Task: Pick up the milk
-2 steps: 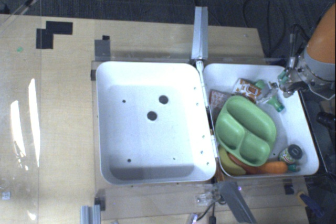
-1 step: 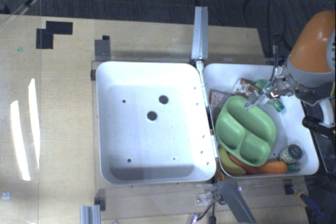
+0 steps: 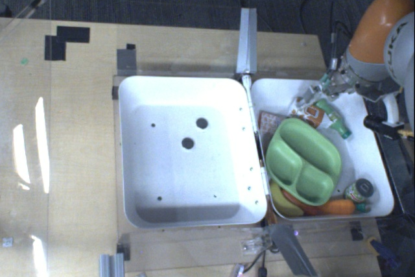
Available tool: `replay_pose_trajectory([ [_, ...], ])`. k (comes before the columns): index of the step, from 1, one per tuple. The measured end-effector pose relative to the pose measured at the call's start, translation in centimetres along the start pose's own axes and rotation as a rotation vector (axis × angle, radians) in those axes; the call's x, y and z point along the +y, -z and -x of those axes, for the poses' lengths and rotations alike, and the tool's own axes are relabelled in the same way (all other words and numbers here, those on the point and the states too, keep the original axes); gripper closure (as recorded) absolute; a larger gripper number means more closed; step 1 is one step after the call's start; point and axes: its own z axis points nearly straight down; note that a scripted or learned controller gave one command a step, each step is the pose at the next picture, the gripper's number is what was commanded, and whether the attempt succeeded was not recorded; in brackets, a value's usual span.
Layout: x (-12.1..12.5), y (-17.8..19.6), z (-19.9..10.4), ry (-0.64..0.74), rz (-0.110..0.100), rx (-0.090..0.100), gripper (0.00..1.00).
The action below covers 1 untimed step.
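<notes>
Lying tilted near the right bin's [image 3: 386, 194] far edge, the milk [image 3: 316, 115] (a small carton, brown and white with some red) sits just beneath the gripper [image 3: 332, 86]; how its fingers stand, I cannot tell.

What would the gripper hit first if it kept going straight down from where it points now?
Probably the small carton lying just under the gripper in the right bin; depth is hard to judge from this slant.
</notes>
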Motion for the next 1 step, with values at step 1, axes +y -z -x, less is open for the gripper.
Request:
replay_pose_trajectory([
  [1,0.0,-0.8,-4.54,0.105,0.02,-0.006,0.0],
])
